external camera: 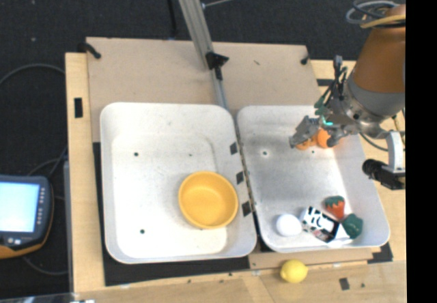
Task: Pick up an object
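Orange object (323,138) sits at the far end of the right bin (287,179), touching the tool (311,136). Whether the tool is clenched on it, I cannot tell; the object lies just right of the tool's tips.

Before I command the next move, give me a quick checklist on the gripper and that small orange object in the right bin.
1. Gripper over the right white bin: ok.
2. Small orange object next to the gripper: ok.
3. Orange object held between the fingers: cannot tell.
4. Orange object lifted off the bin floor: cannot tell.
5. Cluster in the bin's near corner, white ball and black-and-white toy, apart from the gripper: ok.
6. Yellow plastic bowl sitting in the left white bin, away from the arm: ok.
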{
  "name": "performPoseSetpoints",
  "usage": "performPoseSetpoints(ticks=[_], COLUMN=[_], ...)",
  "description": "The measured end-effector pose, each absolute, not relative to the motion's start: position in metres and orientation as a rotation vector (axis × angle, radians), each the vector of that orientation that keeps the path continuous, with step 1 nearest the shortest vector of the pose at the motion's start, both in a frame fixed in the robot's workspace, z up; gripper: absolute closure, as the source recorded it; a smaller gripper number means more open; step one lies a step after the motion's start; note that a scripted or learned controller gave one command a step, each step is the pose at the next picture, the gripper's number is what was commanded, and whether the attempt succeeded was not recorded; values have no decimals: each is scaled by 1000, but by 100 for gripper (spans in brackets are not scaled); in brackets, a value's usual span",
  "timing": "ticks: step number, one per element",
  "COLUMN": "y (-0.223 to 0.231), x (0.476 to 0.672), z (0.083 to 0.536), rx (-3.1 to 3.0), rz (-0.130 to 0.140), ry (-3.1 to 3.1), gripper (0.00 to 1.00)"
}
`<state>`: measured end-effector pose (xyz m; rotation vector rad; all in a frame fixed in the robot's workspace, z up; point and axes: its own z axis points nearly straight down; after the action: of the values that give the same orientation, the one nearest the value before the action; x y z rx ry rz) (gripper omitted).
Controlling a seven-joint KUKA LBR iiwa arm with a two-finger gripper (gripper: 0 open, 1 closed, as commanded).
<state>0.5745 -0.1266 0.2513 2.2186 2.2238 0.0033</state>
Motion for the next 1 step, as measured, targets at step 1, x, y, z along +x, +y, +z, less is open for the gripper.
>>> performPoseSetpoints(ticks=[1], y=[-126], x=[578], z=[190], rx=[2225], rz=[-6], ry=[2221], gripper=[0])
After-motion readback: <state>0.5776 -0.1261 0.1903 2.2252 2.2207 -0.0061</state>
